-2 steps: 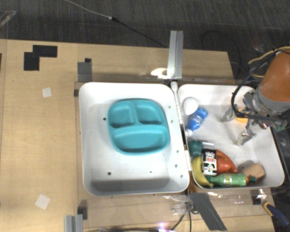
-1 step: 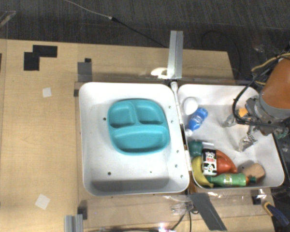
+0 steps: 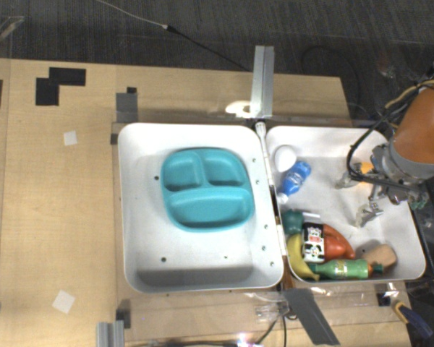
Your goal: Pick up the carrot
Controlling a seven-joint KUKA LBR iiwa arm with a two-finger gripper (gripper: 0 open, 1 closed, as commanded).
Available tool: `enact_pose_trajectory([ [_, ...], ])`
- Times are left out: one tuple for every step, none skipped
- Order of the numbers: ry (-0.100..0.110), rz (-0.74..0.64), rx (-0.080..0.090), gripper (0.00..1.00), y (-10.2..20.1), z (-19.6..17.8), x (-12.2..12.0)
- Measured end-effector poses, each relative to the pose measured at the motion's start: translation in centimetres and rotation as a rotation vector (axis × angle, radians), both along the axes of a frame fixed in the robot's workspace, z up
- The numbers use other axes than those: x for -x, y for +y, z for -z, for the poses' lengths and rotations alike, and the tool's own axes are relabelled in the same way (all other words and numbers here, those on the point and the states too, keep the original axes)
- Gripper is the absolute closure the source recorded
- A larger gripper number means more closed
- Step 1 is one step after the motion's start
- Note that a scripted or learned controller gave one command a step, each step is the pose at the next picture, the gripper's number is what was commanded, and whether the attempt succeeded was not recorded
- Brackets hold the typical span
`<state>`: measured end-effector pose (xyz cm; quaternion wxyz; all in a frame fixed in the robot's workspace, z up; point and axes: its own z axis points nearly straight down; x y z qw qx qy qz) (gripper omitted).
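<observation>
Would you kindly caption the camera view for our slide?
KUKA arm's gripper hovers in the right bin, the carrot untouched among toys at its near edge.

Even overhead light, soft shadows inside white bins (image 3: 130, 194), slight overall blur, dim dark floor (image 3: 130, 6)

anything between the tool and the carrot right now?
Bare bin floor lies between the tool and the carrot. But a small black-and-white box overlaps the carrot's left end, and a green bottle lies right below it.

Tool (image 3: 369, 210) low, fingers seemingly apart
</observation>
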<state>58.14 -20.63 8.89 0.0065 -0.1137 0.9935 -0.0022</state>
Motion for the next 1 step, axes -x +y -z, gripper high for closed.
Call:
enact_pose_trajectory([
  [0.000, 0.037, -0.002, 0.00, 0.13, 0.04, -1.76],
])
